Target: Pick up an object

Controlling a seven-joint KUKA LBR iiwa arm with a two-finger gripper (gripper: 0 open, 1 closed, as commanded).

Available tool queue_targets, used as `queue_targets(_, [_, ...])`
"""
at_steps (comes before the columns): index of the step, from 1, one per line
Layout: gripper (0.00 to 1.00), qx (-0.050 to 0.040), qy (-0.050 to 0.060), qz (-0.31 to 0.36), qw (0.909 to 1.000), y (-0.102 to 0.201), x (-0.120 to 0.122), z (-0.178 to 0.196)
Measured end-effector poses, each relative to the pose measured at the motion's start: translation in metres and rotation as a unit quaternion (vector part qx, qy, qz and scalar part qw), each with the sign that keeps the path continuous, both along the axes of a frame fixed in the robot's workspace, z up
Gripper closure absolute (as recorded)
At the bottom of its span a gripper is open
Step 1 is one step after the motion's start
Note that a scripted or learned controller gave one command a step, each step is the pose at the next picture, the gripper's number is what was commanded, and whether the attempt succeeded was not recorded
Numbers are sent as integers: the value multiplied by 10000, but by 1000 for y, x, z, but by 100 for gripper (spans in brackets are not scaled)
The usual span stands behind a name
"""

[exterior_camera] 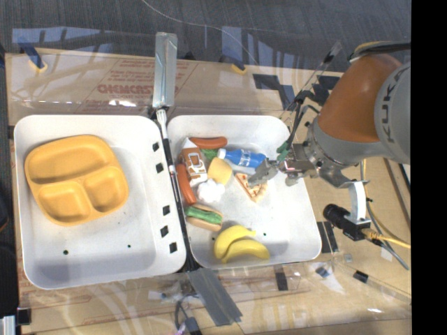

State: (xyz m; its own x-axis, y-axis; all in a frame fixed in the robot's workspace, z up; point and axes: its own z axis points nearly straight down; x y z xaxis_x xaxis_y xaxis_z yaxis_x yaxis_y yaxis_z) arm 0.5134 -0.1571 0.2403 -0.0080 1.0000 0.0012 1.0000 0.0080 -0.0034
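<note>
- Nearest the camera, at the right bin's six o'clock edge, a bunch of yellow bananas lies with its long axis running roughly nine to three o'clock, the curved tips toward three.
- Just beyond, at about ten o'clock from the bananas, a toy sandwich with green filling rests against the divider side.
- In the middle of that bin sits a cluster: a pale yellow lemon-like piece, a white crumpled item, a brown packet and a red-orange sausage whose long axis runs twelve to six o'clock.
- A pizza slice lies at the cluster's three o'clock, its tip pointing toward five o'clock.
- The gripper hangs just above the pizza slice's upper edge, reaching in from three o'clock; whether its jaws are wide or narrow I cannot tell.
- A blue and white bottle lies touching the gripper's tip, long axis nine to three o'clock.
- Farthest in this bin, a hot dog lies at twelve o'clock, long axis also nine to three.
- The left bin holds a yellow divided tray at its ten o'clock.
</note>
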Motion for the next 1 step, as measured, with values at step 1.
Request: queue_targets(1, [0, 5, 51, -454, 9990, -22, 44, -100])
